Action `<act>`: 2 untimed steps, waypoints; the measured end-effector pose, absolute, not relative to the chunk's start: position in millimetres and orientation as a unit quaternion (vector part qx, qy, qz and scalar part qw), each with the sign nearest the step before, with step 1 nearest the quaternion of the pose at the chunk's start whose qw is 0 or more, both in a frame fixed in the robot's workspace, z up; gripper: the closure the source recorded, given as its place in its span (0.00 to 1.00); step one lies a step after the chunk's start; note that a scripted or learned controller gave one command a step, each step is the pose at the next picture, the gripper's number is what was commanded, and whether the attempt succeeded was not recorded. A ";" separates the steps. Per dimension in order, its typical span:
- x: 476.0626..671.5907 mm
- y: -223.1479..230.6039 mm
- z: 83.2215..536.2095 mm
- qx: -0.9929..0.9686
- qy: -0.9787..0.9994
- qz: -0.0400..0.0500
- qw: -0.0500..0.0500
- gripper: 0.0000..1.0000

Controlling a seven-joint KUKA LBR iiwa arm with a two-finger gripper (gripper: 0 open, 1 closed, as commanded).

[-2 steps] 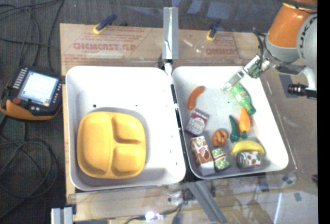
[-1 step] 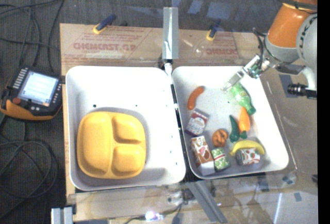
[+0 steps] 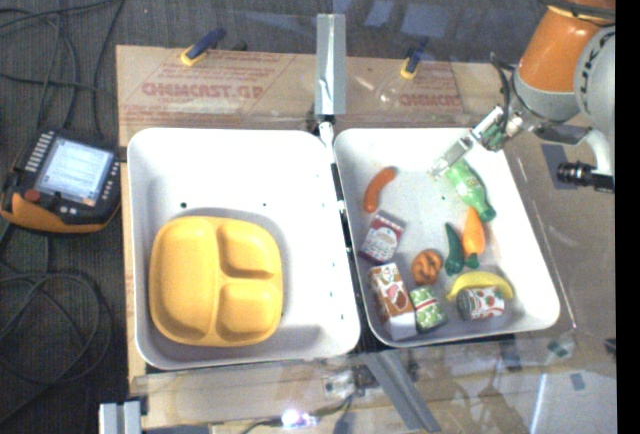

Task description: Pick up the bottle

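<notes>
So far nothing is lifted: your gripper (image 3: 447, 160) hovers with fingers spread just above the green bottle (image 3: 470, 188), which lies near the right bin's (image 3: 350, 222) right edge.

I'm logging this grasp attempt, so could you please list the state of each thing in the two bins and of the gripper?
Gripper: over the right bin, at the green bottle's top end; grip unclear.
Green bottle: lying on its side.
Yellow tray: flat in the left bin, right way up.
Sausage: lying flat.
Carrot: lying flat.
Banana: lying flat, against a can on its side.
Right bin: crowded with items.
</notes>
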State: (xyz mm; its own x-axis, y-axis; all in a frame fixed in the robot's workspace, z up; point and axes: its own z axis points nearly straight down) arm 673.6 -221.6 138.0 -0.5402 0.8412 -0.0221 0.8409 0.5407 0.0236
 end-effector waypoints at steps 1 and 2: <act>674.0 -221.3 137.9 0.483 0.876 0.005 0.016 0.00; 674.2 -220.8 137.9 0.488 0.873 0.006 0.016 0.00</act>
State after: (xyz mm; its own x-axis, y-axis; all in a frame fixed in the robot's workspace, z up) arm 674.2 -220.8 137.9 -0.5240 0.8514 -0.0217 0.8511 0.5244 0.0252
